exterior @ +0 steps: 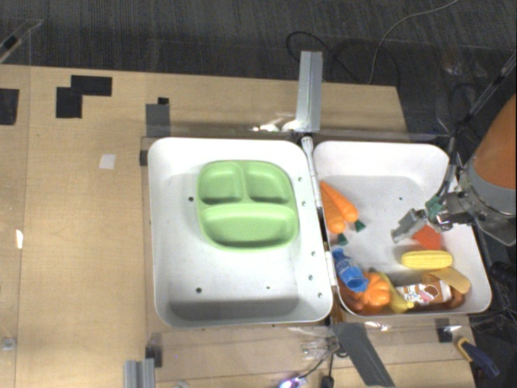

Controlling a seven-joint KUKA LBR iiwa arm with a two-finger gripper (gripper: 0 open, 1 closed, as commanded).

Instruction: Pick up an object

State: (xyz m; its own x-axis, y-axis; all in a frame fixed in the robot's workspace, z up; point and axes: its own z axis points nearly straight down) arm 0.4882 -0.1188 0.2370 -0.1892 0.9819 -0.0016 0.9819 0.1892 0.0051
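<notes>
Over the right white bin, the grey arm with its orange band slants in from the right edge, its two-finger gripper spread apart and grasping nothing, above bare floor. Just below it lies a yellow plastic corn cob, among toys crowding the front wall. A green divided plate fills the left bin.

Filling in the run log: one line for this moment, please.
end effector: over right bin | carrot: in bin | green tray: left bin

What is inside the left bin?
A green divided plate lies in the left bin, its three compartments holding nothing. Whatever is beneath the plate is covered.
</notes>
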